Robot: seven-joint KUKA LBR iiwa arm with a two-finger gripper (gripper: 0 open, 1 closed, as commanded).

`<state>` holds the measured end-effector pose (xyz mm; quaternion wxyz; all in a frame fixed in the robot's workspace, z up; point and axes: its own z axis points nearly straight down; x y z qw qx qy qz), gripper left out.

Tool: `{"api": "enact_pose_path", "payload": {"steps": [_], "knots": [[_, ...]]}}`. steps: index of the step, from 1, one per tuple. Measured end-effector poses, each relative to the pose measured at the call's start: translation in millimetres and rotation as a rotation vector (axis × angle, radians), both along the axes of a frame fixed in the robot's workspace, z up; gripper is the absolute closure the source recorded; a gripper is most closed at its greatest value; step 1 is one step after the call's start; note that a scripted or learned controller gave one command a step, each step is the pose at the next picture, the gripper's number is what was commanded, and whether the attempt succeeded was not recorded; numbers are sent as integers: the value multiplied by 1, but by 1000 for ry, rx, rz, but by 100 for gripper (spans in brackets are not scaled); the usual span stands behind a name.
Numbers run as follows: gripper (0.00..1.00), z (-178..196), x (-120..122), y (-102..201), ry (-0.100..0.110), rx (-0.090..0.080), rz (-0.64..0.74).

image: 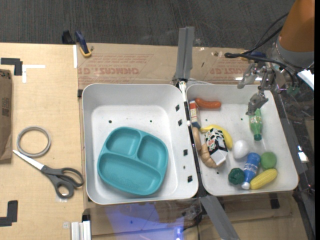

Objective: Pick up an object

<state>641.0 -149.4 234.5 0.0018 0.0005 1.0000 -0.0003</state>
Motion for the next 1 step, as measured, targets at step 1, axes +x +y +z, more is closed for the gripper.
{"api": "enact_pose_path", "payload": {"steps": [1], "knots": [[0,-142,-34,-35,-1,-1,146]]}}
